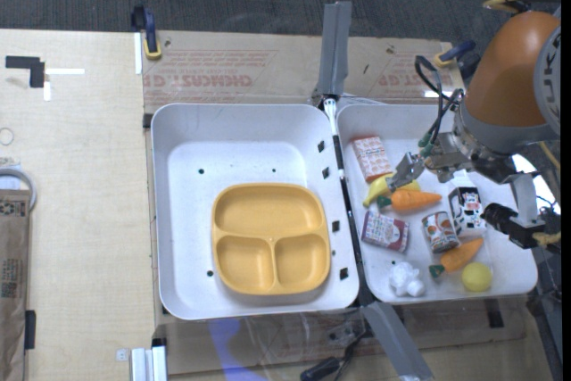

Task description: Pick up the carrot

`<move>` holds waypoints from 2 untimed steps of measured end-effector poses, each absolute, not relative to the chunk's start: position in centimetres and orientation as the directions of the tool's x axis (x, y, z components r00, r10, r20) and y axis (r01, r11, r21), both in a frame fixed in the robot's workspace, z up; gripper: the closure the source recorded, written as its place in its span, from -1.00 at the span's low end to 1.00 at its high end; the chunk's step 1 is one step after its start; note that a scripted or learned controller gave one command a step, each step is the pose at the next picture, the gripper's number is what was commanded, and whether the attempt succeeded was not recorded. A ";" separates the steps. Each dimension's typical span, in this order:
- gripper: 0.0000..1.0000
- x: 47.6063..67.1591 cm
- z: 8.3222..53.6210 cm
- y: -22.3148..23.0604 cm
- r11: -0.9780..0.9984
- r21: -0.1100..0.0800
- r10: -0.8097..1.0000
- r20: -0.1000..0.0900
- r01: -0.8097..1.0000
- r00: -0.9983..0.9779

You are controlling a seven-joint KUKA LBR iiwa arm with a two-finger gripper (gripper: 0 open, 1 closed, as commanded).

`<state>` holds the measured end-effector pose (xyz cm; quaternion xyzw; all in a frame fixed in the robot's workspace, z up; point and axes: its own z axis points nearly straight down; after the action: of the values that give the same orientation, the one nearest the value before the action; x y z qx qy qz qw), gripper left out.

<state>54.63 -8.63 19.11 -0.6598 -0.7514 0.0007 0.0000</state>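
the gripper (pixel 410 170) is seen with fingers spread narrowly and nothing between them, poised just above the leafy end of the carrot (pixel 413 202), which is laid mid-floor in the right bin (pixel 526 285), beside a banana (pixel 378 189) toward the left wall.

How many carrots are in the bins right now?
2. One carrot lies mid right bin just below the gripper; the second carrot lies nearer the front, beside the lemon. The arm may hide more.

The cardboard sheet (pixel 268 65) behind the bins reads "CHEMC27.GF", printed upside down.
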 end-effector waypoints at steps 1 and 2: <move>-1.00 56.1 9.1 -10.8 0.077 -0.002 0.997 0.000 0.997 -0.077; 1.00 56.0 9.9 -10.9 0.075 -0.004 0.997 0.001 0.997 -0.075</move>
<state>56.05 -10.86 9.93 -0.6801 -0.7331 0.0013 0.0016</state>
